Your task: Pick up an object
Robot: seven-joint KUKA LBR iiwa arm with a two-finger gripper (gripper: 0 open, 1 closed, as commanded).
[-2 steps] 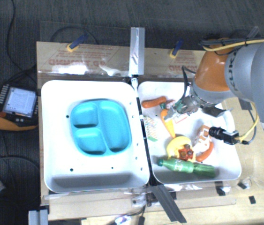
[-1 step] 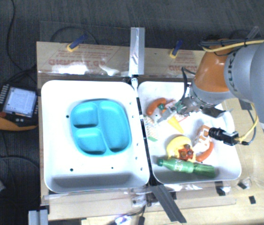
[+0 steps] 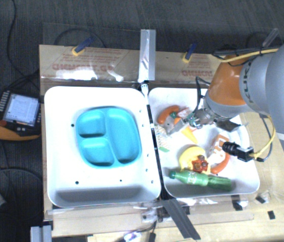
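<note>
My gripper (image 3: 176, 123) is low in the upper left part of the right bin (image 3: 250, 178), reaching in from the right. Just above and left of it, close against it, lies an orange curved object (image 3: 169, 112). A small yellow wedge (image 3: 189, 133) lies right below the gripper. Further toward the front are a yellow round piece (image 3: 188, 156) with a small red item (image 3: 201, 162) on it. An orange-and-white object (image 3: 219, 144), an orange sausage shape (image 3: 221, 166) and a green bottle (image 3: 203, 179) on its side are there too. The gripper's tip is hard to make out.
The left bin (image 3: 61, 185) holds a blue three-compartment tray (image 3: 106, 135). A ridge (image 3: 152, 135) separates the two bins. A black cable connector (image 3: 235, 149) hangs over the right bin near the orange-and-white object. The orange-banded wrist (image 3: 227, 87) overhangs the bin's far right corner.
</note>
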